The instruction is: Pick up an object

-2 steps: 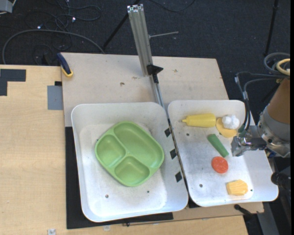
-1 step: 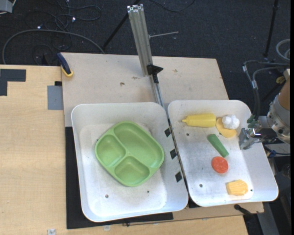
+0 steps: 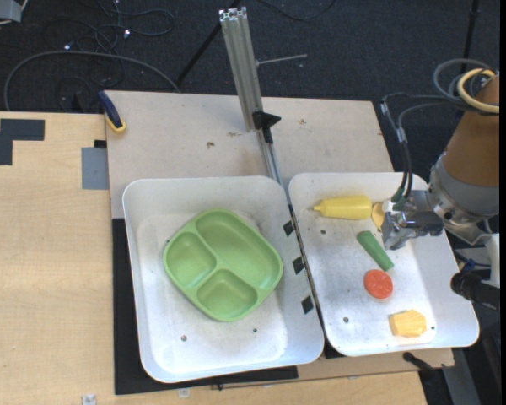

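Over the right bin's [image 3: 347,334] far right edge, the pincer [image 3: 395,230] hung low, just beside the green stick's [image 3: 375,250] upper end; whether it was spread or closed could not be told, and nothing showed between its tips. A yellow squeeze bottle [image 3: 344,207] lay on its side near the bin's far edge, a red round piece [image 3: 378,283] sat mid-bin, and a yellow block [image 3: 408,322] lay by the near right corner. The left bin [image 3: 152,344] held a green divided plate [image 3: 222,264].
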Robot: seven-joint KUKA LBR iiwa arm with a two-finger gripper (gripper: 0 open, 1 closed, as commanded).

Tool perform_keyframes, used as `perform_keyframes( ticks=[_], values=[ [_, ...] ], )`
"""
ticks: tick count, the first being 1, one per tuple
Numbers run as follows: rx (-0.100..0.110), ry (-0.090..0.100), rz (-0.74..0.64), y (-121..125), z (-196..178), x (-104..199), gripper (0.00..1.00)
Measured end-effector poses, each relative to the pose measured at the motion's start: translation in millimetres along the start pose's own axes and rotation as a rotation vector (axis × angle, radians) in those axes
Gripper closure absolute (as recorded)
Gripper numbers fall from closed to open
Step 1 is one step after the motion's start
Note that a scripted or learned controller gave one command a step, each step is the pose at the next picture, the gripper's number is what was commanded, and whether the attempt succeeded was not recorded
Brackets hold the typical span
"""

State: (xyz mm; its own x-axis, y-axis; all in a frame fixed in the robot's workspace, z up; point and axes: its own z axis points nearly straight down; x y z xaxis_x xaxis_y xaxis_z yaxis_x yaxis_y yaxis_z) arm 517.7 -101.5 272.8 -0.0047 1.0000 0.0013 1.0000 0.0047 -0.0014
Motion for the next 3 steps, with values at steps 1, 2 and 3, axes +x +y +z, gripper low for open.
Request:
perform_keyframes(
  ticks=[1, 2, 3],
  values=[
    [0.003, 0.001, -0.001, 10, 12, 61, 1.00],
    [0.002, 0.001, -0.001, 16, 10, 116, 1.00],
    [0.002, -0.001, 0.000, 34, 24, 168, 1.00]
  ],
)
